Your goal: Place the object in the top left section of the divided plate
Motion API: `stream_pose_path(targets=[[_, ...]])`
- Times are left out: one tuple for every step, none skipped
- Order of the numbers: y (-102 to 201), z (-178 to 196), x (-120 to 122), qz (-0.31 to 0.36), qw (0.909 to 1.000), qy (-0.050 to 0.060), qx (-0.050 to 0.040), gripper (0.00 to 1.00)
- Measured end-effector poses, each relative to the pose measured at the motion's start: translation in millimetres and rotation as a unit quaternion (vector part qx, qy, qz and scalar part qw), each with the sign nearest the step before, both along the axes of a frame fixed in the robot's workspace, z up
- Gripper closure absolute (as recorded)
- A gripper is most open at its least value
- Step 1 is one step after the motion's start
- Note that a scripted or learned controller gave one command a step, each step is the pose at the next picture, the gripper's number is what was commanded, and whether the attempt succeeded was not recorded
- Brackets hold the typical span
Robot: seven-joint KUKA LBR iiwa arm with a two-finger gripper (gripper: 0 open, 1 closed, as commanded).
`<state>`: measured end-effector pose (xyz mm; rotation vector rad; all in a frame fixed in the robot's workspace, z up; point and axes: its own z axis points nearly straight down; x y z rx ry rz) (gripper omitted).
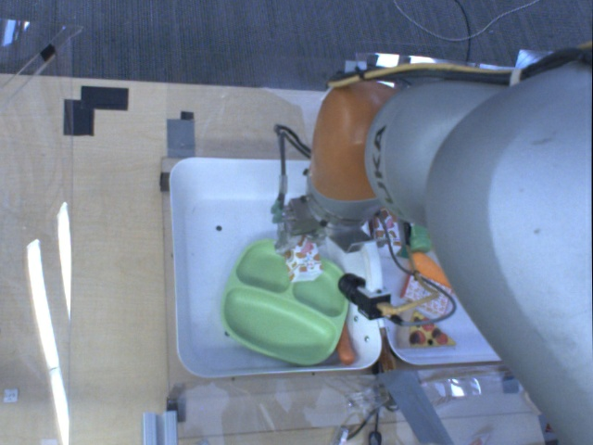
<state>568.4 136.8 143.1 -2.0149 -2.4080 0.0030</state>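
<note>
The scene is viewed from one fixed camera set above the bench [93,248], angled down at a slant. Both white bins [199,248] are taken in from fairly near, with dark floor seen beyond the bench at the top. The arm [482,211] is seen entering from the right.

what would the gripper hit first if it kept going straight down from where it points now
Most likely the small red-and-white object right under the gripper, over the upper sections of the green divided plate. Whether the fingers already touch it is unclear; depth is hard to judge from this slanted view.
</note>
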Motion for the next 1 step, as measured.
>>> stream_pose_path(targets=[[-64.5,40.1,95.5,0.103,0.9947,-0.004,0.0001,1.0]])
